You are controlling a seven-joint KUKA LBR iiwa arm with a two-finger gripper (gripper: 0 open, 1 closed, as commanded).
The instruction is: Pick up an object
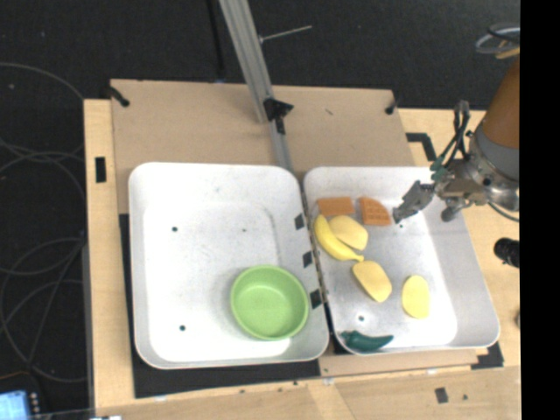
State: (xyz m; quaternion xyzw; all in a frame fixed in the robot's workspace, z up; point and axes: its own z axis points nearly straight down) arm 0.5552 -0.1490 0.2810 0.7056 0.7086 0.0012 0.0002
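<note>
End effector (411,204) sat over the far right part of the right bin (468,265), just right of the orange pieces (354,208). Couldn't tell its state from this angle; nothing visibly gripped. So no pick done, the whole grasp and lift was left. Candidates all lay in the right bin: banana (331,240) at the left wall, three yellow lumps (374,280) mid-bin, a dark green item (366,342) at the near edge. Green bowl (269,301) sat in the left bin (175,226), near right corner. Orange pieces looked like the closest target.
</note>
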